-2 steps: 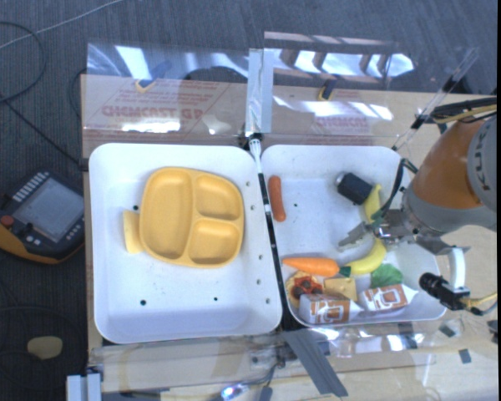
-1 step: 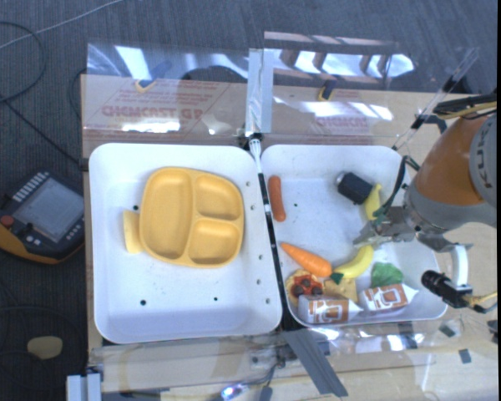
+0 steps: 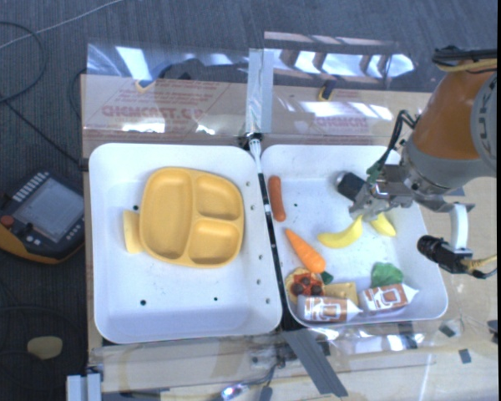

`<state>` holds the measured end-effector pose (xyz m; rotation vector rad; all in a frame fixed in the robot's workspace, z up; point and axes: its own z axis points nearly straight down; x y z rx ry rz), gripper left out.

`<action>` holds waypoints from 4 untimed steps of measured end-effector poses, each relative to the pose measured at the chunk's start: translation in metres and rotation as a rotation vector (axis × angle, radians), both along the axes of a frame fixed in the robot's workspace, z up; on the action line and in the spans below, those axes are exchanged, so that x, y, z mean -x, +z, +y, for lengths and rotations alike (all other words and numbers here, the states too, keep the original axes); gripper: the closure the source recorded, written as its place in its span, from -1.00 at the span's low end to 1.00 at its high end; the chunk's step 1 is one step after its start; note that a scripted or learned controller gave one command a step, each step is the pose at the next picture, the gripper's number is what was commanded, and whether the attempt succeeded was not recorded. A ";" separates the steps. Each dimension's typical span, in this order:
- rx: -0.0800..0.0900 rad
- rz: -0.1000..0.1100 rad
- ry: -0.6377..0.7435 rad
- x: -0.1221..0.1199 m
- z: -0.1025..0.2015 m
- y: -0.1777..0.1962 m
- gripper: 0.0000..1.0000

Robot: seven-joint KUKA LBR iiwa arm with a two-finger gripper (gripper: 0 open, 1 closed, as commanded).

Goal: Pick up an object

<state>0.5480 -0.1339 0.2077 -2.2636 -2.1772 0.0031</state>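
The yellow banana (image 3: 342, 236), a smooth, curved toy of glossy plastic, lies in the right bin (image 3: 317, 161) with its long axis running from lower left to upper right, its upper tip reaching up under the gripper (image 3: 369, 209). The gripper sits just above and to the right of that tip, so the banana's body lies to the gripper's lower left; a grasp here likely turns on closing across the short width near that end, not along the curve. Whether the gripper is spread or pressed together I cannot tell, since the wrist hardware covers it from this angle. A second small yellow piece (image 3: 385, 225) lies just right of the banana, close beside the gripper, and could be caught instead. Further out in the same bin lie an orange carrot (image 3: 305, 251) with a tapered, matte body, a slim red-orange sausage (image 3: 275, 199) near the divider, a green leafy piece (image 3: 387, 272), and two printed packets (image 3: 359, 303) at the near wall. The left bin (image 3: 117, 307) holds a yellow divided plate (image 3: 190, 215), a rounded moulding with three compartments.
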 end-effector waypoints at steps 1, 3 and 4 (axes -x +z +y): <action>0.000 0.000 0.000 0.000 0.000 0.000 -1.00; -0.004 0.003 0.024 0.012 0.032 -0.094 1.00; 0.000 0.000 0.090 -0.025 0.071 -0.025 1.00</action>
